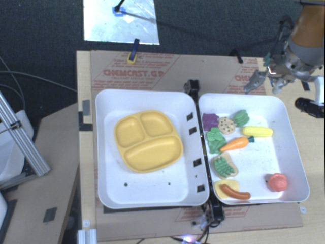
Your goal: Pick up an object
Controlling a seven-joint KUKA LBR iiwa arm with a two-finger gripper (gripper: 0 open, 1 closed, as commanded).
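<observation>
Our jaws [264, 80] hang spread apart in the upper right; we should drop straight onto the corn [258, 131], alone there.

A yellow divided plate [148, 140] lay in the left white bin [109, 187], three compartments, tilted a bit. Brown cardboard sheet [152, 70] with red print sat under both bins. Shiny foil square [121, 13] lay on dark carpet behind. Aluminium frame rail [23, 141] stood at left, near grey cables [30, 78].
</observation>
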